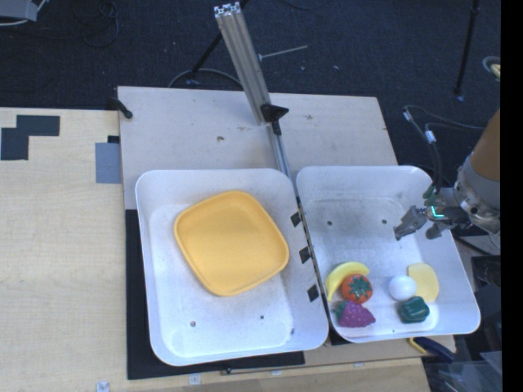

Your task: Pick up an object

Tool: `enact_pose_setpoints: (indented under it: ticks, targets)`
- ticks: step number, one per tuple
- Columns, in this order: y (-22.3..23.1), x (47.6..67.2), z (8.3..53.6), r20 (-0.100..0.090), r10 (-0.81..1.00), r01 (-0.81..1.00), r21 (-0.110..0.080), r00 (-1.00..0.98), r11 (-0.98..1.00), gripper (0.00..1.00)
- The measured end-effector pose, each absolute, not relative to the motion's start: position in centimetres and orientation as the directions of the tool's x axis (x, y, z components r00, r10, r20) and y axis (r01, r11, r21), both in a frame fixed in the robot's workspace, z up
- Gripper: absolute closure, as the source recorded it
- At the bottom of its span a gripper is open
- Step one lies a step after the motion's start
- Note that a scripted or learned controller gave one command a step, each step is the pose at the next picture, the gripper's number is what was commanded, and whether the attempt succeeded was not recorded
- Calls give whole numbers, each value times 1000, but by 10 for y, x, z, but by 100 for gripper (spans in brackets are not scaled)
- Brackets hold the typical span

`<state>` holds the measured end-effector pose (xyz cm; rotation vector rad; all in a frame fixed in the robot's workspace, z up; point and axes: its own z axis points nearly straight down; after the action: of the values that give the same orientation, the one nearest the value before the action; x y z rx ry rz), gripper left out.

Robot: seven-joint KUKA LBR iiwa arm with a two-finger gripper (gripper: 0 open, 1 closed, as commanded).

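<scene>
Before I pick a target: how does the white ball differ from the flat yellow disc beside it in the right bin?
The small white ball is round and bulges up, while the pale yellow flat disc lies low against the bin floor. The ball is white; the disc is yellow. The disc covers more floor than the ball. Both sit side by side near the front of the right bin, below the gripper, neither held.

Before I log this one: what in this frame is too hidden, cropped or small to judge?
- Gripper: too small and dark to read its finger state; nothing visibly held.
- Arm: cut off by the camera view's right edge.
- Banana: partly covered by the tomato.
- Purple grapes: the leafy end is tucked under the tomato.
- Green piece: too small to identify.
</scene>
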<state>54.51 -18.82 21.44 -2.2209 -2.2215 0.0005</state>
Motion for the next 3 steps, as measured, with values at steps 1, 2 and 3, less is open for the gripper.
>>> enact_pose_setpoints:
  ticks: [1, 2, 3]
  targets:
    - [-188, 545, 214, 0, 1000, 1000, -1, 0, 0, 0]
    - [-181, 544, 153, 1, 1000, 1000, -6, -2, 2, 0]
    - [-172, 547, 101, 1, 1000, 1000, -5, 0, 0, 0]
